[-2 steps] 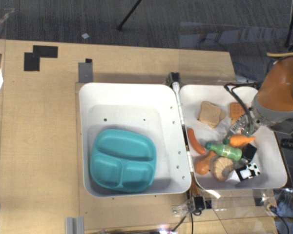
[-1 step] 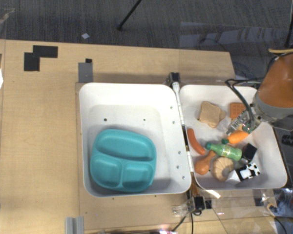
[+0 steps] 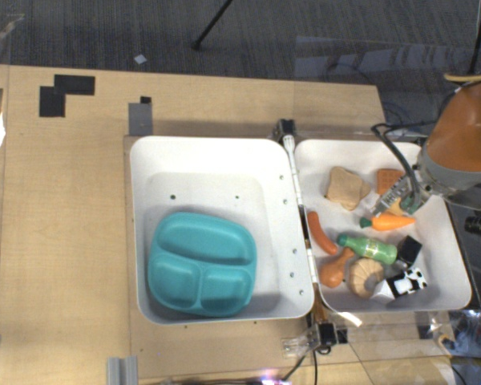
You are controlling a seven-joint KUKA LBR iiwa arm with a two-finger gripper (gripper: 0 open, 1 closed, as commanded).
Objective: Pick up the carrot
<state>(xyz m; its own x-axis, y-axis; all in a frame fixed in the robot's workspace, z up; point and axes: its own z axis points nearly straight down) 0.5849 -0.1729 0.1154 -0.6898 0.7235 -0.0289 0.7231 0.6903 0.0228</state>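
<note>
Two shallow white plastic bins sit side by side on the wooden worktop [image 3: 80,239], and the right bin [image 3: 457,283] serves as landmark. The small orange plastic carrot with a green top [image 3: 391,223] lies toward that bin's far right side, just above the green plastic bottle [image 3: 370,249]. The metal claw [image 3: 401,195] hangs right over the carrot's green end, seemingly touching it; whether it is spread or pinching I cannot tell. The step in hand looks like the approach or grasp. Next the claw needs a firm hold across the smooth, tapered body before lifting. Left of the right bin, the other bin holds a teal moulded divided tray [image 3: 202,263].
</note>
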